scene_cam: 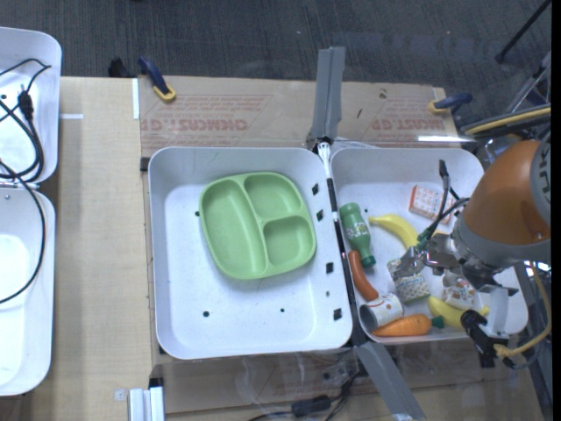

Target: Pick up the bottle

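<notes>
Bottle (356, 232), green, lying by the right bin's (386, 158) left wall, above a hot dog (360, 275); end effector (419, 261) low among clutter nearby, grip state indiscernible; risk: snagging the banana (396, 230) or neighbouring items instead.

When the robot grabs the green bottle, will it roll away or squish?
The green bottle lies on its side against the right bin's left wall, so a nudge could roll it, though the wall and the hot dog at its lower end may stop it. It looks like smooth, stiff plastic, probably light and a bit slippery.
</notes>
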Available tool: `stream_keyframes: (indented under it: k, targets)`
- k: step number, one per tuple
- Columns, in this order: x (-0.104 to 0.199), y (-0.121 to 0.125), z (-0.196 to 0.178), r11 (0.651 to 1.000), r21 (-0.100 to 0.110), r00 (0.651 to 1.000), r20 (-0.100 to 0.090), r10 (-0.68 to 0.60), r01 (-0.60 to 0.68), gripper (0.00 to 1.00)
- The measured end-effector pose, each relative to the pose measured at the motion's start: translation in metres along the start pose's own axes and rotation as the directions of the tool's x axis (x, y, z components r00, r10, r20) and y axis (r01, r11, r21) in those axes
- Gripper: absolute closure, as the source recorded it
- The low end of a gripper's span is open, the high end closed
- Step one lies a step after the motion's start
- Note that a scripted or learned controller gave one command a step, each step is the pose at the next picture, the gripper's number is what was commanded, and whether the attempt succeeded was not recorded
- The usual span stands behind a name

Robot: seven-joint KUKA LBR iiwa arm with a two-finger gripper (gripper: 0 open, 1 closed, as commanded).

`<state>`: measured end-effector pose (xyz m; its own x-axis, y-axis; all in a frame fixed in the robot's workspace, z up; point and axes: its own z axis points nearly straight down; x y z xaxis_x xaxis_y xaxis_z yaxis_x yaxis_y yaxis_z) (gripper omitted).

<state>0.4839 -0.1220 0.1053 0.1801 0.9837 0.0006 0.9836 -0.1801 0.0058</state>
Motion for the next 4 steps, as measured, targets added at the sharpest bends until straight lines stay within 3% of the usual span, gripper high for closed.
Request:
stream_keyframes:
  k: [1,2,3,4]
  targets:
    - [0.0,0.0,0.0,1.0,0.001,1.0,0.0,0.0,0.0,0.0]
    - [-0.047,0.003,-0.07,1.0,0.007,1.0,0.002,-0.009,0.009,0.0]
    - [0.015,-0.01,0.009,0.98,0.011,0.98,0.003,0.198,-0.198,0.0]
    - [-0.012,-0.004,-0.048,1.0,0.007,1.0,0.001,0.023,-0.023,0.0]
